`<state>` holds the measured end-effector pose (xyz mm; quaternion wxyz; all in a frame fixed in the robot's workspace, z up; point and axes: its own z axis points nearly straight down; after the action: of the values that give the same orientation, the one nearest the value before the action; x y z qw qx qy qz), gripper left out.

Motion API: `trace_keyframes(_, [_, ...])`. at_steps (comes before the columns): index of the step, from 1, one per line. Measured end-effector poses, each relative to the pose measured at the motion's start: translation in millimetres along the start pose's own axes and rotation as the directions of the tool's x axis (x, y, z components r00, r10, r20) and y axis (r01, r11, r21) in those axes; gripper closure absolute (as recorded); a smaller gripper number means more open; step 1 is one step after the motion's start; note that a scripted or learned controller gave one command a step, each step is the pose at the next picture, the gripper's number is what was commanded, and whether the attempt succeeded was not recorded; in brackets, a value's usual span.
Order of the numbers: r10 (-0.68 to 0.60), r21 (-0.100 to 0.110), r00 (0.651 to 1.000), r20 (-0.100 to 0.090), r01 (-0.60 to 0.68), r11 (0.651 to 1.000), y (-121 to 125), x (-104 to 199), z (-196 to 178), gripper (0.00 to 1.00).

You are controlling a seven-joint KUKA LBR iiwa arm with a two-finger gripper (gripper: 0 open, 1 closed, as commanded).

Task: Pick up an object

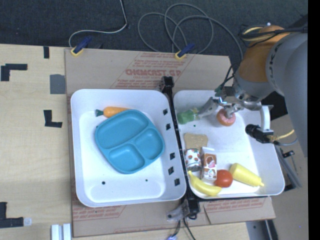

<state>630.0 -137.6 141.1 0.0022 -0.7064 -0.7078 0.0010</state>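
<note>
here, the left bin point(82, 149) holds a blue divided plate point(130, 140) with a carrot point(114, 111) just behind it. in the right bin point(267, 156), a green item point(187, 116) sits by the gripper point(216, 105), beside a pink donut point(226, 117); toast point(195, 140), cartons point(201, 161), banana point(202, 185), tomato point(224, 179) and yellow corn point(245, 175) lie nearer. whether the gripper's grasp is wide or narrow cannot be told.

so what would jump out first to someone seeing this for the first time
The bright blue divided plate in the left bin, an orange carrot peeking out behind it. Next, the cluster of toy food at the right bin's front: a banana, a red tomato, a yellow piece. The gripper hangs over that bin's back, by a green piece.
</note>
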Motion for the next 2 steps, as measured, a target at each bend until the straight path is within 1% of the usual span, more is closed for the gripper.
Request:
trace_keyframes(1, [0.003, 0.004, 1.0, 0.003, -0.003, 1.0, 30.5, -50.0, 48.3, 0.0])
trace_keyframes(2, [0.002, 0.004, 1.0, 0.007, -0.002, 1.0, 30.5, -50.9, 37.8, 1.0])
